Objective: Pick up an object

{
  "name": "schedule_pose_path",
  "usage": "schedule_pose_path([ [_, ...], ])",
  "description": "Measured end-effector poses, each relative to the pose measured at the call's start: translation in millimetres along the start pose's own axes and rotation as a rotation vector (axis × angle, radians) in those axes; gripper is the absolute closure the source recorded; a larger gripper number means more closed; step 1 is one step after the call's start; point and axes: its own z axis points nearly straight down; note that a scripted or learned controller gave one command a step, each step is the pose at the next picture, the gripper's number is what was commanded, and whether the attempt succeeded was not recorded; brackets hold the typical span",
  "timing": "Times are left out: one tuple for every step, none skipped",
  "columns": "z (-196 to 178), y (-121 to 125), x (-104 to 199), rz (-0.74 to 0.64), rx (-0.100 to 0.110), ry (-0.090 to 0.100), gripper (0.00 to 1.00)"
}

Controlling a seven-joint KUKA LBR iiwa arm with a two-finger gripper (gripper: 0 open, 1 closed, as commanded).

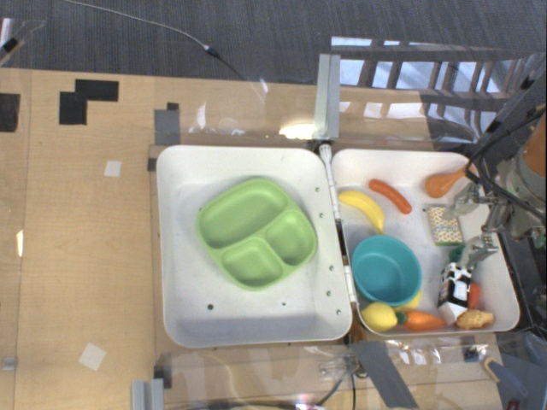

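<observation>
— Patterned pad (444, 225), lying flat in the right bin (402, 157): how is it placed against the claw (474, 224)?

— It is seen just to the left of the claw, which is held low over the bin's right side. The two metal fingers (467, 197) are spread apart, one toward the far wall and one toward the near wall, and nothing is seen clamped between them. Whether the pad is touched cannot be told.

— And what is found around it?

— A small green piece (457, 251) is seen just below the pad, and below that a black-and-white cow toy (456, 285) (red at its side). A brown lumpy piece (475, 319) is placed at the near wall, with a carrot (425, 320) and a lemon (380, 316) lined up to its left. A teal bowl (386, 269) is set upright, touching the lemon. Farther up, a banana (363, 208) and a red sausage (390, 195) are laid side by side, and an orange spoon (444, 180) is seen near the far corner.

— And the left bin (214, 319)?

— A green divided plate (256, 231) is held in it, with three compartments. Both bins are borne by the wooden bench (77, 254).
</observation>
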Motion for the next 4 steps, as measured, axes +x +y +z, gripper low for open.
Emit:
schedule_pose_path([
  [103,25,3,-0.182,-0.003,0.005,0.00],
  [121,63,-79,-0.147,0.002,-0.012,0.00],
  [123,92,-136,-0.102,-0.002,-0.001,0.00],
  [123,45,-138,-0.086,-0.002,0.006,0.00],
])
